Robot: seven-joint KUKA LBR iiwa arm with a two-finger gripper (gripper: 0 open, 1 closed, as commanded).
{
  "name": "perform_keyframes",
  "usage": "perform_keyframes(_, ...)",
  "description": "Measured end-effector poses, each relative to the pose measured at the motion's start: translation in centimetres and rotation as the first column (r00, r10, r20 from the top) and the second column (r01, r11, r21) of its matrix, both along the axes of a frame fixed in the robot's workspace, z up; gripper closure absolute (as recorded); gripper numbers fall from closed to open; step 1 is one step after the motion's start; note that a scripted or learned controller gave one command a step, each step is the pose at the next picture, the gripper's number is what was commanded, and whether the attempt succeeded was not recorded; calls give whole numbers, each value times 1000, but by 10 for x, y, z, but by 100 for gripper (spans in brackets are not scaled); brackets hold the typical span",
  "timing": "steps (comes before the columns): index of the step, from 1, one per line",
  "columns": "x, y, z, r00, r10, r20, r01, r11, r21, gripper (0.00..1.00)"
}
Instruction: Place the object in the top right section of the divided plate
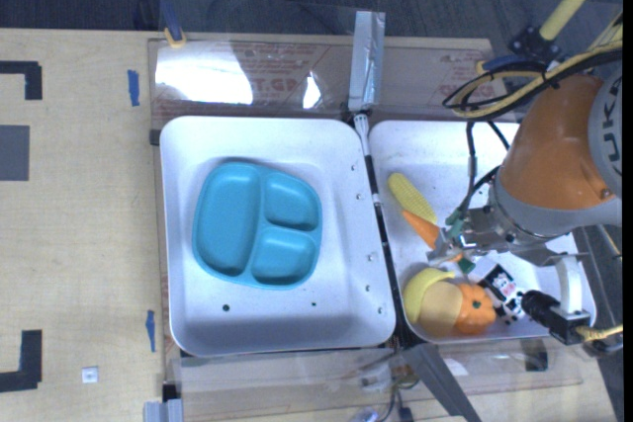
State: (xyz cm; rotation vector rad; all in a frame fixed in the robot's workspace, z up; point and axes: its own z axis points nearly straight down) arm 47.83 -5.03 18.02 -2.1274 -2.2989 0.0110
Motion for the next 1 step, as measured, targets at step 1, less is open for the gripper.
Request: perform_keyframes(1,25,36,1,943,334,7,-334,943,0,100)
